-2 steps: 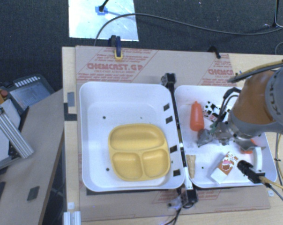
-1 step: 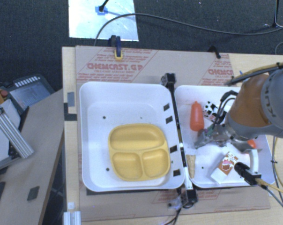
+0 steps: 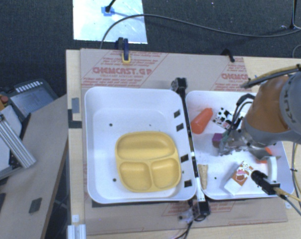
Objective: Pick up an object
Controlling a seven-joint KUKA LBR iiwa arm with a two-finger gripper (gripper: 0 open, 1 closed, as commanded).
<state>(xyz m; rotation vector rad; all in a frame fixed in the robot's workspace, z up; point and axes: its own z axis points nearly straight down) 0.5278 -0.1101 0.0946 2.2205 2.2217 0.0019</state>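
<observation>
Gripper (image 3: 225,147) low in the right bin (image 3: 215,185), arm (image 3: 272,108) reaching in from the view's right. Open or closed: cannot tell from this angle.

Small purple object (image 3: 217,139) just beside the gripper, on its view-left side, possibly touching; whether it is grasped cannot be told.

Orange carrot-shaped piece (image 3: 201,120) up and view-left of the gripper, lying at a slant. Black-and-white patterned item (image 3: 222,116) directly beyond the gripper, near the carrot's tip. White carton with red print (image 3: 238,177) below the gripper, toward the near rim. Tan cone (image 3: 203,176) down and view-left of it, by the bin's wall.

Yellow divided tray (image 3: 148,161) well apart to the view-left, in the left bin (image 3: 93,133).
</observation>
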